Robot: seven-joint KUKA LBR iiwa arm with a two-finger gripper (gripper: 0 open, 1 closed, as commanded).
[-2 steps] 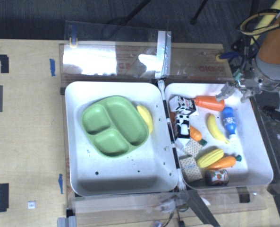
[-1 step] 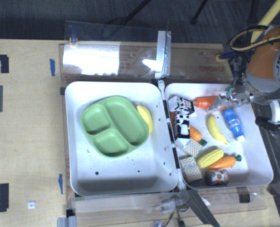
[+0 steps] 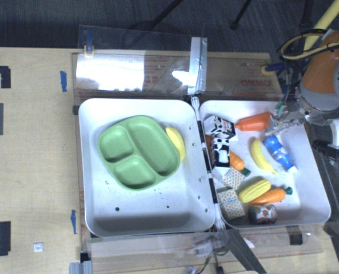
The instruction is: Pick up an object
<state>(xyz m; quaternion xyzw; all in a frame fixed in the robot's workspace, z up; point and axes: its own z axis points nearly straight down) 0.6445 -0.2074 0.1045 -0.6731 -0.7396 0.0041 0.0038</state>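
Gripper hangs over the upper right corner of the right bin; I cannot tell how it is set. Just below it lie a blue bottle and a banana, and an orange carrot sits just to its left. Well to its left, the left bin carries a green 3-compartment tray. Both bins rest on a pale wooden bench, with dark carpet beyond its far edge.

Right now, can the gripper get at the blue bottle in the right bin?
Probably yes. The blue bottle lies uncovered near the gripper, with only the banana close beside it.
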